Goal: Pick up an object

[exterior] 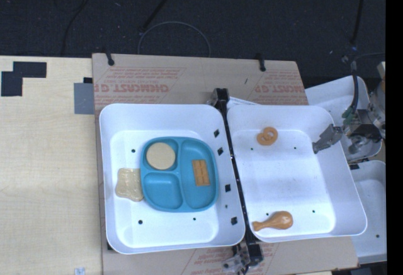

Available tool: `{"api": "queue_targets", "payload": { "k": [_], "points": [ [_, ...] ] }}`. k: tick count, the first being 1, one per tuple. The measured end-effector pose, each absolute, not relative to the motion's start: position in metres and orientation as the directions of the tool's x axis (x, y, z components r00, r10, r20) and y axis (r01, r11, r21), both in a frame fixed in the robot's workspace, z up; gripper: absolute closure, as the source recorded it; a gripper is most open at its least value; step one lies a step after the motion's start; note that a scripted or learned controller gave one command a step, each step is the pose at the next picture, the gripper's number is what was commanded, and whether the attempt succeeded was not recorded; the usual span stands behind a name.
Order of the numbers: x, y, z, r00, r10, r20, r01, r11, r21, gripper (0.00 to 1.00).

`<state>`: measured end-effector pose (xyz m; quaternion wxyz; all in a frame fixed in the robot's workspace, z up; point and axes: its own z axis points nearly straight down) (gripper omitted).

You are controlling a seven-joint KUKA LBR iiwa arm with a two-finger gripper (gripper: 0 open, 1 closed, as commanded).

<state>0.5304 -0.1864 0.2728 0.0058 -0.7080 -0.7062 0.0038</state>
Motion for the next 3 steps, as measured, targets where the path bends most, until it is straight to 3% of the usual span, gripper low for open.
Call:
{"api": "queue_targets", "payload": {
  "k": [1,3],
  "points": [
    [0.532,-0.186,0.279,0.0,1.0,0.0,1.0,0.0,-0.001,0.0],
    [0.547,-0.196,0.177,0.0,1.0,0.002,1.0,0.0,-0.005,0.0]
  ]
}}
